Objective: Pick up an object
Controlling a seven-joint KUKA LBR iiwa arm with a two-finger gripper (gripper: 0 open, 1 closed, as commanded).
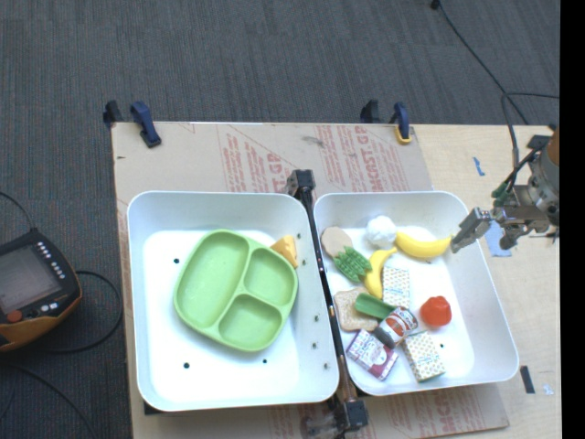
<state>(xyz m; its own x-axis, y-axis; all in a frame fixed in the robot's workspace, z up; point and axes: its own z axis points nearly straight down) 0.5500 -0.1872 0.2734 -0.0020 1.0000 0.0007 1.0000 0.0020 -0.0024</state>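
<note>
While grey carpet [274, 53] surrounds the cardboard-topped bench [228, 158], the end effector [475, 229] hangs open.

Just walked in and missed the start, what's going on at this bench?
A robot arm reaches in from the right, its gripper at the right bin's far right rim, near the tip of a banana. The bin holds toy food, including a red tomato. The left bin holds a green divided plate.

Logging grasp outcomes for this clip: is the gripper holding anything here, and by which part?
Nothing is held. The gripper hangs over the right bin's right rim, next to the banana's tip, with nothing gripped.
</note>
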